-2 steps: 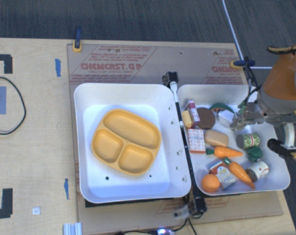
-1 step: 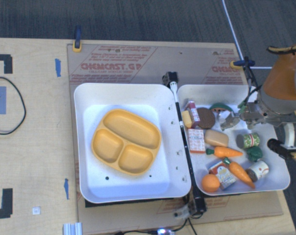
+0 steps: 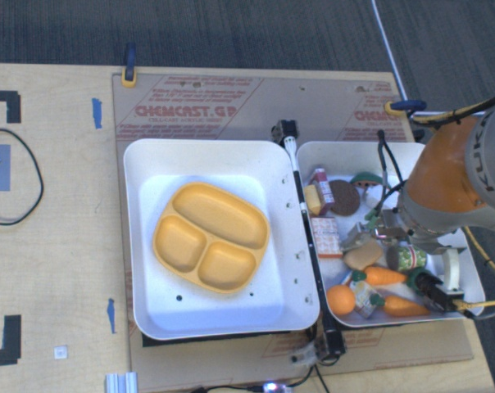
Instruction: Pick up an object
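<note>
Carrot (image 3: 386,276), 1 of 2 toy ones low in the right bin (image 3: 477,289), looks light, stiff and smooth, best pinched across its thick middle, while farther back the gripper (image 3: 381,234) hangs above the clutter, its state something I cannot tell.

A pale wood counter (image 3: 59,244) with black tape marks (image 3: 6,105), blue tape bits (image 3: 97,113) and a black cable (image 3: 26,195) meets dark grey carpet (image 3: 231,19).

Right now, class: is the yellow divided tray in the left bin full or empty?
Empty. All three compartments of the yellow divided tray show bare yellow in the left bin.
</note>
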Robot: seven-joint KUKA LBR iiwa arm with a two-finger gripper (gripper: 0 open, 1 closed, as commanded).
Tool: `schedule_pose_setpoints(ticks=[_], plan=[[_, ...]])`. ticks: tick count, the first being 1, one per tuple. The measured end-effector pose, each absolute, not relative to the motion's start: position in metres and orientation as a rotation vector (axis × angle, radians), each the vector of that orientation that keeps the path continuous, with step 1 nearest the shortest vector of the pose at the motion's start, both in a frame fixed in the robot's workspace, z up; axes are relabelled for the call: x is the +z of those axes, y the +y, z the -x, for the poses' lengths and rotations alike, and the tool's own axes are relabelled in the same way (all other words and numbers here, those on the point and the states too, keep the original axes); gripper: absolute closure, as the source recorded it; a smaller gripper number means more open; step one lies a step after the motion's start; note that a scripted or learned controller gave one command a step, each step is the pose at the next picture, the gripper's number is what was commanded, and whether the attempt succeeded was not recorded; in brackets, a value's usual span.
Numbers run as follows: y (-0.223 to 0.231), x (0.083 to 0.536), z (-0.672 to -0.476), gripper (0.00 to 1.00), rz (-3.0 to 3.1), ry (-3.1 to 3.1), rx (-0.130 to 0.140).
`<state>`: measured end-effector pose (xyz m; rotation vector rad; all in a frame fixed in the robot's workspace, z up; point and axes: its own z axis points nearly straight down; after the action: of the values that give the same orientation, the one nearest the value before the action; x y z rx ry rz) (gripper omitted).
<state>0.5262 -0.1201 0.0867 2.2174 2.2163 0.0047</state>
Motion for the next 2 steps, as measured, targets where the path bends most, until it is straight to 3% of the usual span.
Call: schedule_pose_setpoints(ticks=[1, 2], plan=[[-0.1202, 0.0975, -0.528, 1.0, -2.214, 2.212, 0.009], [-0.1202, 0.0974, -0.5278, 0.0, -2.215, 2.213, 0.009]])
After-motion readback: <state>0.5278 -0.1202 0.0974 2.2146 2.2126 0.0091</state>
